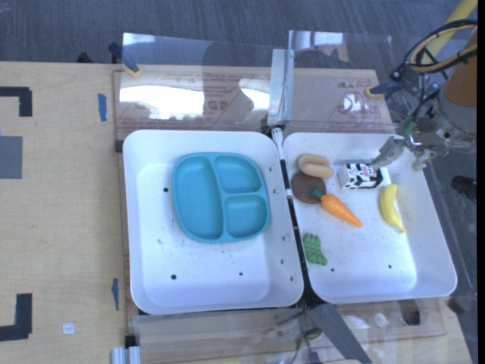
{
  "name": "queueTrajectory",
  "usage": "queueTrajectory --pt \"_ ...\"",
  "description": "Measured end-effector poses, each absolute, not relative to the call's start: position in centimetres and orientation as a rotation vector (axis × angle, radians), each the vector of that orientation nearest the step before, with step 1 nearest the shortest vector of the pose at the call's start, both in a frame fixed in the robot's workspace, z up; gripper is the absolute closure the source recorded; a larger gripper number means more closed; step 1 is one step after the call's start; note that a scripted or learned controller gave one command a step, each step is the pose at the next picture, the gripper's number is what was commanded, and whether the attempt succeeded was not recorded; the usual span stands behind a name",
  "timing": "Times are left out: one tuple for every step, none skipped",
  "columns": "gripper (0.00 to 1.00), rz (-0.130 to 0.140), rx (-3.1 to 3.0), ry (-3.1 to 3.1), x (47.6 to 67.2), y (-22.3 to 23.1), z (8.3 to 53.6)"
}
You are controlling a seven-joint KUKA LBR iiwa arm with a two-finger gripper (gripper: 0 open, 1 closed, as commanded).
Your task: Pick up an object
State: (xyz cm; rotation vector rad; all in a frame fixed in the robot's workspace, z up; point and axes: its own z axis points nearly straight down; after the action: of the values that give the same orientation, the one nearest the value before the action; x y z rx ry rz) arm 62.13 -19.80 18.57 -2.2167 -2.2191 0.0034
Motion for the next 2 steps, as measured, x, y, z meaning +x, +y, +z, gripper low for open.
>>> queueTrajectory --pt "0.0 -0.011 -1.931 -2.474 59.6 -21.33 9.87" --pt "1.0 -0.008 -1.933 -2.474 59.56 -21.36 10.69"
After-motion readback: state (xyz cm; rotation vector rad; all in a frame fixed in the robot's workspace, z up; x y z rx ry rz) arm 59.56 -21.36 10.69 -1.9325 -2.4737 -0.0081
